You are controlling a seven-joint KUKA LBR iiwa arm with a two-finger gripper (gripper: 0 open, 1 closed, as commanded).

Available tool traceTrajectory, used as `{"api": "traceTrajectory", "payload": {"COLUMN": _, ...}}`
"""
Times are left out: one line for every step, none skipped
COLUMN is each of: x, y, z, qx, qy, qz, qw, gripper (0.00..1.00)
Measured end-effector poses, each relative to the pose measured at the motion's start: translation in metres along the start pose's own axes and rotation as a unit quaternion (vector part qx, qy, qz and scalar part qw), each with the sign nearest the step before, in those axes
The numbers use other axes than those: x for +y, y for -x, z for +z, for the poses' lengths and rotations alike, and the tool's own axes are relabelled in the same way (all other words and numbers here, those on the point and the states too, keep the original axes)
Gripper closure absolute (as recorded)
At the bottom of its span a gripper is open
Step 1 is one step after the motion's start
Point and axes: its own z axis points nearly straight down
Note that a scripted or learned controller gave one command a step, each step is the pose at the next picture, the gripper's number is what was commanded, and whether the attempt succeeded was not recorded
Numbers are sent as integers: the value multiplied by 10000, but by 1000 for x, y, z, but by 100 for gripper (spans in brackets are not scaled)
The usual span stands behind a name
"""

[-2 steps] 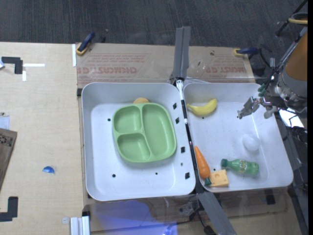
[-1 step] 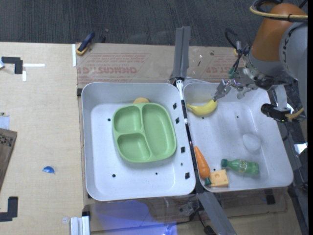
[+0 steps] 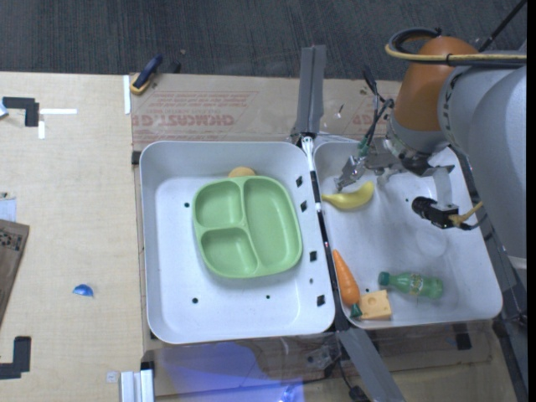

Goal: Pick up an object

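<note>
The grey arm (image 3: 486,132) fills the upper right of the frame, its orange band (image 3: 427,82) sitting above the wrist as it reaches down into the right bin (image 3: 469,304). Beside it, the left bin (image 3: 167,308) takes up the centre of the frame and holds a green divided plate (image 3: 247,224) with three compartments, lying flat near the middle of the bin floor. A small yellowish-orange object (image 3: 242,172) peeks out from behind the plate's upper edge; what it is cannot be told. Above both bins lies a flat sheet of brown cardboard (image 3: 201,111) with red printing. In the right bin, the gripper (image 3: 353,174) hangs at the upper left corner, just above a yellow banana (image 3: 350,198) that lies on the bin floor; whether it is touching the banana, and how the gripper is set, I cannot tell from this angle. Lower in the same bin, a clear bottle with a green cap (image 3: 410,285) lies on its side near the bottom edge. To its left, an orange carrot (image 3: 346,278) rests along the bin's left wall, and a yellow cheese wedge (image 3: 375,306) sits just beside the carrot's lower end. A small blue item (image 3: 82,291) lies on the bench at the far left.
</note>
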Motion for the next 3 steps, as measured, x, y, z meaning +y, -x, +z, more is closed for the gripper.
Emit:
{"api": "traceTrajectory", "payload": {"x": -37, "y": -4, "z": 0, "qx": 6, "qy": -3, "qz": -559, "qw": 9984, "gripper": 0}}
{"api": "traceTrajectory", "payload": {"x": -48, "y": 54, "z": 1, "qx": -2, "qy": 1, "qz": -490, "qw": 9988, "gripper": 0}}
{"api": "traceTrajectory", "payload": {"x": -48, "y": 56, "z": -9, "qx": -5, "qy": 8, "qz": -472, "qw": 9989, "gripper": 100}}
